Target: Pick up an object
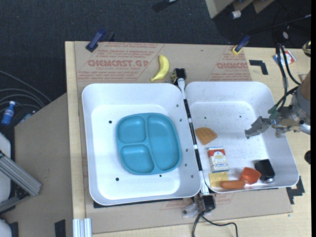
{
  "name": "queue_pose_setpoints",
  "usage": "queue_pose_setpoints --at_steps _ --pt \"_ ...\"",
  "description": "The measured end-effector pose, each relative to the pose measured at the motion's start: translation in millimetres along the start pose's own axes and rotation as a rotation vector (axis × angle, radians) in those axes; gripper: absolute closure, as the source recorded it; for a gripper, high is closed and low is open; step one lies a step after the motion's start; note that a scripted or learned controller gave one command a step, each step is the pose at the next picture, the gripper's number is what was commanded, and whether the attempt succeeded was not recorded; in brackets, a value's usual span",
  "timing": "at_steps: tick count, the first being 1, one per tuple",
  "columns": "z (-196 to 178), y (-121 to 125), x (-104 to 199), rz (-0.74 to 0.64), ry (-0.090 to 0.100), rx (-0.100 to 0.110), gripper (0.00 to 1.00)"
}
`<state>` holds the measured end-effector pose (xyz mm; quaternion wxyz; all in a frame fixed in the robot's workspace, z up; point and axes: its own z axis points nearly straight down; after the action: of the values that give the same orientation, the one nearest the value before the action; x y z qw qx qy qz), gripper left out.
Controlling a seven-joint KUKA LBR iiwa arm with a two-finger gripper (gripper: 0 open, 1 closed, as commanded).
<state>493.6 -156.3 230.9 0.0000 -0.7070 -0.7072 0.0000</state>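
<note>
Even, bright overhead light washed the two white bins [94, 132] almost to glare, left only faint soft shadows under the blue plate [148, 143] and along the bin walls, while the dark floor [49, 14] stayed dim and the whole picture was slightly soft.

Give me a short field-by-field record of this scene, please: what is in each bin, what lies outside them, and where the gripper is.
left bin: blue divided plate
right bin: tan wedge, small carton, yellow block, orange piece, black block
outside bins: banana on the bench behind the left bin
gripper: over the right bin, at its right side, nothing seen between its fingers
nearest item to gripper: black block, apart from it
</note>
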Motion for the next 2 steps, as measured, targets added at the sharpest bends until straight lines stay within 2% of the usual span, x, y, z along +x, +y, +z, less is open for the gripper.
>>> queue_pose_setpoints --at_steps 1,2 --pt "86.3 -12.7 43.3 0.0 0.001 0.003 0.0" --pt "143.8 29.3 61.2 -0.001 0.001 -0.003 0.0"
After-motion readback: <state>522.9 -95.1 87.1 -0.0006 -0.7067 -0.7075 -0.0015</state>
